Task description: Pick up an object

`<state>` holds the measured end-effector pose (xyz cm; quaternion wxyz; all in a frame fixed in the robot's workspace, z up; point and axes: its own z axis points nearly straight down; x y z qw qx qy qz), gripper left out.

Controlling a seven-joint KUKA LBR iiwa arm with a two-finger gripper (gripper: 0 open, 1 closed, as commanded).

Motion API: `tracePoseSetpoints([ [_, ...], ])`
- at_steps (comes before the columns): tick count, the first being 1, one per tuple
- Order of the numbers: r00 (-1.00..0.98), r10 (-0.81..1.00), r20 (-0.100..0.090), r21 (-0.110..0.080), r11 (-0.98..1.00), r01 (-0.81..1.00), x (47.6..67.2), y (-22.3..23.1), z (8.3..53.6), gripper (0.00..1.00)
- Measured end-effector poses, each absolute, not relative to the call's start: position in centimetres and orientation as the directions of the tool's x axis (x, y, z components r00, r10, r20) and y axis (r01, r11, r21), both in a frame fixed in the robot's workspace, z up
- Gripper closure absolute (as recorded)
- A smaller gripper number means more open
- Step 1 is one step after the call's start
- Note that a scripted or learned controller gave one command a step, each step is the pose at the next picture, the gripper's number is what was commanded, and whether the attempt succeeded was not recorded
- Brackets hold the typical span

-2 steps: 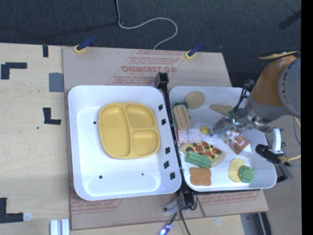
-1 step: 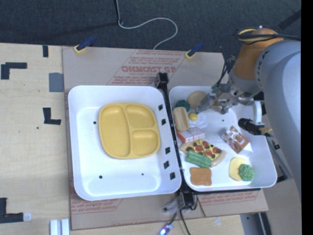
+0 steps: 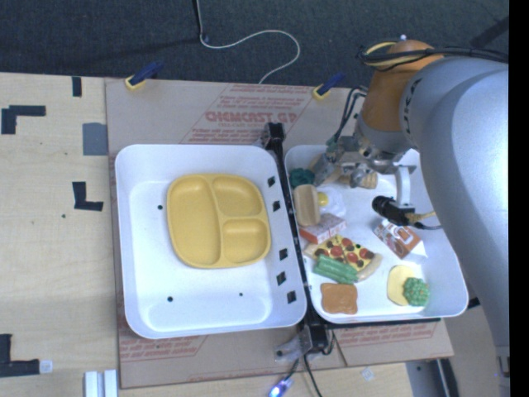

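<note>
Two white bins, one yellow divided plate, about eight toy foods.

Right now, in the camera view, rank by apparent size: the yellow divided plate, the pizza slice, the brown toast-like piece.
1. Yellow divided plate, by far the largest.
2. Pizza slice.
3. Brown toast-like piece, only slightly smaller than the pizza slice, so that order is unsure.
</note>
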<state>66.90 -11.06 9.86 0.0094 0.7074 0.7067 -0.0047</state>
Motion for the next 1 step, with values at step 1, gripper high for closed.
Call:
tracePoseSetpoints([
  [1,0.004,1.0,-0.002,-0.007,-0.004,1.0,57.96,-10.73,9.42,0.0],
])
